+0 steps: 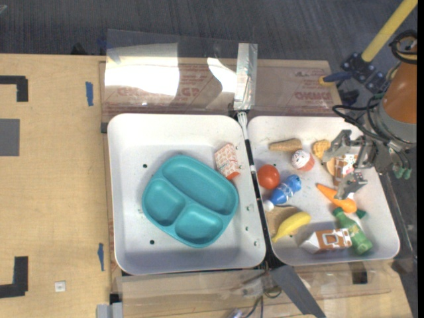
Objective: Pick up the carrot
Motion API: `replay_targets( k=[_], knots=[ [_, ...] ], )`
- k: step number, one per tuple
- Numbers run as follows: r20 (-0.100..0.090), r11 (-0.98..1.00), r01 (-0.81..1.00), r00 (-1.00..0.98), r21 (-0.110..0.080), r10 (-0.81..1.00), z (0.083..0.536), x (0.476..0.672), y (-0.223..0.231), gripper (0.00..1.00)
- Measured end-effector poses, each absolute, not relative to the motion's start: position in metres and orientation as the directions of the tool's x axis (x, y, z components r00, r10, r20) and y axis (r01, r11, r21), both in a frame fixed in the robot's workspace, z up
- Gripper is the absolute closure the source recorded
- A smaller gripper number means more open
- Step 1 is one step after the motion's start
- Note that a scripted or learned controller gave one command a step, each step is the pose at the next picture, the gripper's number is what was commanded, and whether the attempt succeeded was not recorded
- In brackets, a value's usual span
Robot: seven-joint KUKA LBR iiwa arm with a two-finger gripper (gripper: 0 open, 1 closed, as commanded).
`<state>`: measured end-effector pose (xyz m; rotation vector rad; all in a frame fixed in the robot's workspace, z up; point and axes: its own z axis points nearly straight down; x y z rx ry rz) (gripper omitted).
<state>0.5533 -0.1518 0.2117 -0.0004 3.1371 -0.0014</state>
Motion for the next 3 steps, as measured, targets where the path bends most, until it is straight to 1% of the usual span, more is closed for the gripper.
replay_targets(
  k=[1,2,3],
  knots=[
    [-0.002,1.000,-0.020,-1.000,0.000,-0.020,0.095,0.522,-0.136,0.00],
    [-0.013,1.000,-0.022,-1.000,-0.002,-0.022,0.108,0.526,-0.135,1.00],
    [-0.014,0.981,-0.194,-0.981,-0.003,-0.194,0.230,0.486,-0.082,1.00]
  ],
)
